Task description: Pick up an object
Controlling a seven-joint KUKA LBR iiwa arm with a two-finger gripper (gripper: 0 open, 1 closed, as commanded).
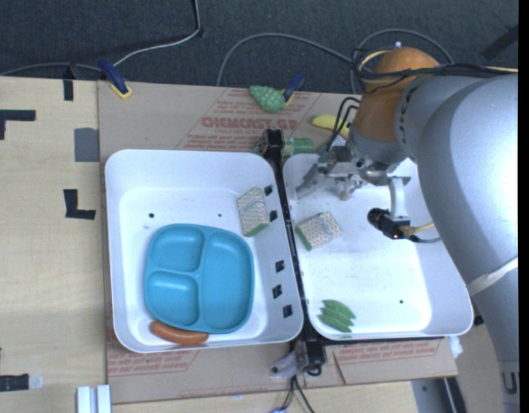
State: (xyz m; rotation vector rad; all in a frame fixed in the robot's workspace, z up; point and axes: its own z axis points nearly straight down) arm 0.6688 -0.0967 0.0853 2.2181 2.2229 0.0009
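Two white bins are set side by side on a cardboard sheet (221, 127), joined along a black divider (281, 231), which serves as the reference here.

Left bin (126, 231): a blue tray (198, 276) with three compartments is laid flat, left of the divider. An orange sausage (179, 333) is placed at the tray's near edge, touching it. A sponge (254, 209) with a patterned top and green underside is propped just left of the divider, at its far half.

Right bin (419, 282): a second sponge (317, 230) of the same kind is laid just right of the divider. A green pod (336, 314) is located near the divider's near end, against the bin's front wall.

The gripper (333, 177) is positioned over the right bin's far corner, right of the divider's far end and beyond the second sponge, apart from it. Nothing is seen between its fingers; whether they are open or closed cannot be told.

Beyond the divider's far end, a green item (268, 98) is lying on the cardboard.
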